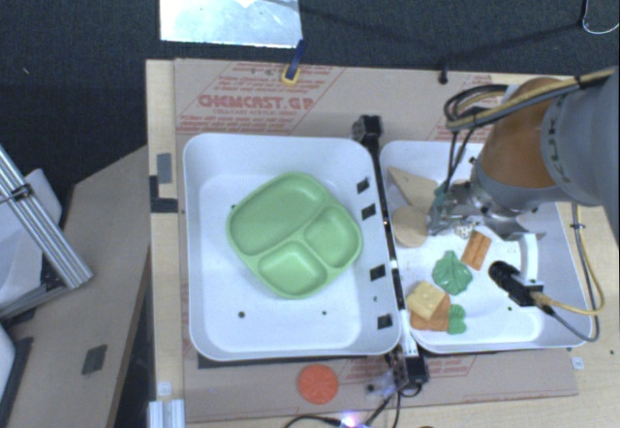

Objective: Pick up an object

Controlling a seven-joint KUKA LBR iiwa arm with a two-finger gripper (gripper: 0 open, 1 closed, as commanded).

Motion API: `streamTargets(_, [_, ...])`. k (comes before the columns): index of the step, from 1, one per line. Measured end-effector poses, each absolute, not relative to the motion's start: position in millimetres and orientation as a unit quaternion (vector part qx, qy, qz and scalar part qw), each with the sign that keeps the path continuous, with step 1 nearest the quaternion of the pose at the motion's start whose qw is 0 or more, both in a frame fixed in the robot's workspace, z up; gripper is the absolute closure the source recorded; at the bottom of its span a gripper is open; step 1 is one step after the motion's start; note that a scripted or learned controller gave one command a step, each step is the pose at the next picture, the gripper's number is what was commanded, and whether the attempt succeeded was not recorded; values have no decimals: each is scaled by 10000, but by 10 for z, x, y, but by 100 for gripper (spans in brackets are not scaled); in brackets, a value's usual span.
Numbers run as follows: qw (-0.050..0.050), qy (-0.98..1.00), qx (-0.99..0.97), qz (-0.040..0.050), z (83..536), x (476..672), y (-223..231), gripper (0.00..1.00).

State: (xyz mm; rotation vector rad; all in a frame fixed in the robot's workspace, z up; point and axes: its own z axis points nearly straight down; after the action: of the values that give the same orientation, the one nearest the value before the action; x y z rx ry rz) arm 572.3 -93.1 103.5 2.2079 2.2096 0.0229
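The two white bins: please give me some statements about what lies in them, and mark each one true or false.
1. The green divided plate lies in the left bin. True.
2. The plate has three compartments. True.
3. The right bin holds a blue cup. False: it holds small pieces, among them a green leafy piece, a yellow block and an orange piece.
4. The gripper is over the left bin. False: it is over the right bin.
5. The red disc lies inside the left bin. False: it lies on the bench before the bins.

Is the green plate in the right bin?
No, the green plate lies in the left bin; the right bin holds small food pieces.
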Motion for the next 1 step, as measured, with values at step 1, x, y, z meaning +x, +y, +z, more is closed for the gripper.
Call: streamTargets(1, [19,7085,7057,12,1481,5775,-974,100])
